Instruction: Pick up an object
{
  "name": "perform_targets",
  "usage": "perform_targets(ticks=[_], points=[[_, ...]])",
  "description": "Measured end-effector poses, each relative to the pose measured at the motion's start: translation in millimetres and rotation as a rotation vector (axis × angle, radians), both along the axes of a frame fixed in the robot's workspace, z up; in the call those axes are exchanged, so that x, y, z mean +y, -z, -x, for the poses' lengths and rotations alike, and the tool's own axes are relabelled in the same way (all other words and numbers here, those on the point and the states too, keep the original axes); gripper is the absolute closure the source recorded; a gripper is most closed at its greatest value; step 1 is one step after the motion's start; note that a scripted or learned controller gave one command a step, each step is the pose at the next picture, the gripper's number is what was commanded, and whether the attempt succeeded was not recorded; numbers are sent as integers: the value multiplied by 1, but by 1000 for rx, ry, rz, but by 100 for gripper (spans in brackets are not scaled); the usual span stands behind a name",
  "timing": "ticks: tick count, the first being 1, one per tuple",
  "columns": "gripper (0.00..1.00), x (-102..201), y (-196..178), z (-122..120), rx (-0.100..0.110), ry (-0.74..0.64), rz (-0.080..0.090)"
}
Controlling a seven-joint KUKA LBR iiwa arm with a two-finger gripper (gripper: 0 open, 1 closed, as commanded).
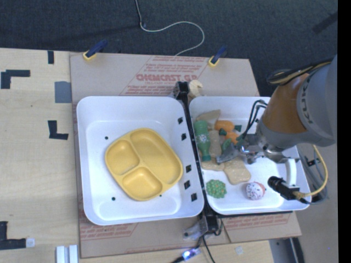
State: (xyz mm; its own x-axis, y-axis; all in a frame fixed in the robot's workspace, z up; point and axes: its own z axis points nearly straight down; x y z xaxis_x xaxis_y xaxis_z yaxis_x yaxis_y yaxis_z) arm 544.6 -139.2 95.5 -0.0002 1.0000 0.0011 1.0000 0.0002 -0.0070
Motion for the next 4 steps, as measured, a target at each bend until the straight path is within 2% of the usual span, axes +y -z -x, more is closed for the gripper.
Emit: perform_targets(ticks=[1,2,3,4], points=[[0,0,8,-2,-10,0,0],[100,1,-7,-7,-26,-2,3],[100,-8,-66,-6,-10,0,3],[100,-10,-108,-7,-10,-1,2]])
